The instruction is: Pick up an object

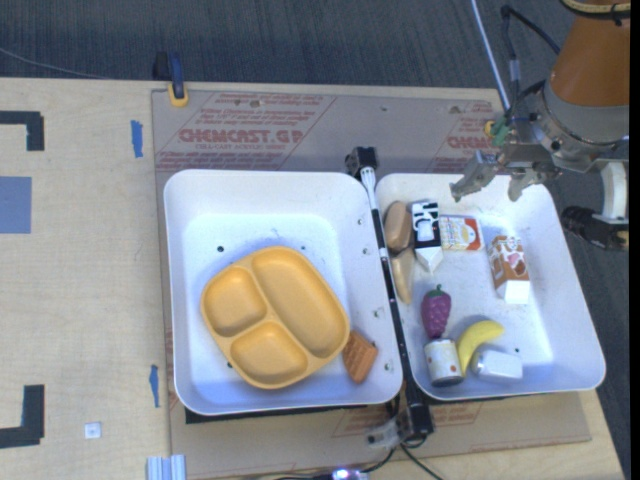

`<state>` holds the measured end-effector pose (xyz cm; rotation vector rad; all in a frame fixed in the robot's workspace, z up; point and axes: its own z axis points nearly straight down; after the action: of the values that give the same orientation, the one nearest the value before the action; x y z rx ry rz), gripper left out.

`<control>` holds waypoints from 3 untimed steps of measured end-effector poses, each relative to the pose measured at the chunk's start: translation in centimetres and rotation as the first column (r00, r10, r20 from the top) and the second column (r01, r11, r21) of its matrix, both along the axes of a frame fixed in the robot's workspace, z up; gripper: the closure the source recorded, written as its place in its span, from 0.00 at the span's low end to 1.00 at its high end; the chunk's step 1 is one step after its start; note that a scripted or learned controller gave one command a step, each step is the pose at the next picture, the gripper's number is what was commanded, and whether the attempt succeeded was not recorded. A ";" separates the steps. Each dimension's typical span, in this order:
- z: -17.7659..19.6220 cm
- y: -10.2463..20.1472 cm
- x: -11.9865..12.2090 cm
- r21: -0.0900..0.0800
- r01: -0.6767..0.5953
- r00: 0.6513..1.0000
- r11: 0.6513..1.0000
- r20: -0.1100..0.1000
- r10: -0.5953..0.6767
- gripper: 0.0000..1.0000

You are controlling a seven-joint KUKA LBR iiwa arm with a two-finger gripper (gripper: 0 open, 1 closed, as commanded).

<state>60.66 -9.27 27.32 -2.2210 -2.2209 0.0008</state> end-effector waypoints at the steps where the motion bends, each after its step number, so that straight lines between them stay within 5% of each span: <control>1: -7.2 -3.8 -2.1 0.000 0.001 1.000 1.000 -0.001 -0.001 0.00; 2: -14.6 -9.0 -2.9 -0.002 0.002 1.000 1.000 0.003 -0.002 0.00; 3: -17.8 -8.4 -3.6 -0.001 0.001 1.000 1.000 0.003 -0.001 0.00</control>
<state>57.08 -17.65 9.52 -2.2233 -2.2220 -0.0017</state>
